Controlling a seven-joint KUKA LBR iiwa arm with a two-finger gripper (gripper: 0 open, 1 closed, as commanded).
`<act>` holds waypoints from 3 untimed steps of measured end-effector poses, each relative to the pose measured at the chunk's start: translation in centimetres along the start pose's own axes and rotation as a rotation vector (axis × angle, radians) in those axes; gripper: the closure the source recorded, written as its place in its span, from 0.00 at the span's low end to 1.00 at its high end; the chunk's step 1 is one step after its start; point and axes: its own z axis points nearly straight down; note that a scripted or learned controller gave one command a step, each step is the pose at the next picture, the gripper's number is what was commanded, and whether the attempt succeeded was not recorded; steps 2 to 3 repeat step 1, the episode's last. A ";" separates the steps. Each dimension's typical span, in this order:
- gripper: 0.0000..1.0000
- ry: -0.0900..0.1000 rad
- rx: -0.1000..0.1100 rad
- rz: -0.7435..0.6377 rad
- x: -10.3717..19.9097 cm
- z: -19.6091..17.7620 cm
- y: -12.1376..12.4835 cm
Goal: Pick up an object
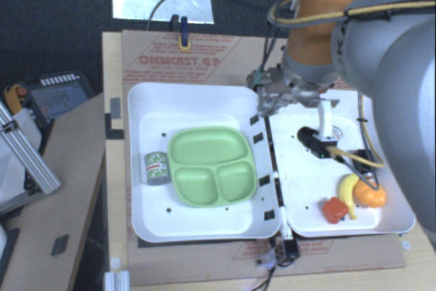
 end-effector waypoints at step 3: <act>1.00 0.001 0.000 -0.001 6.2 -0.6 1.9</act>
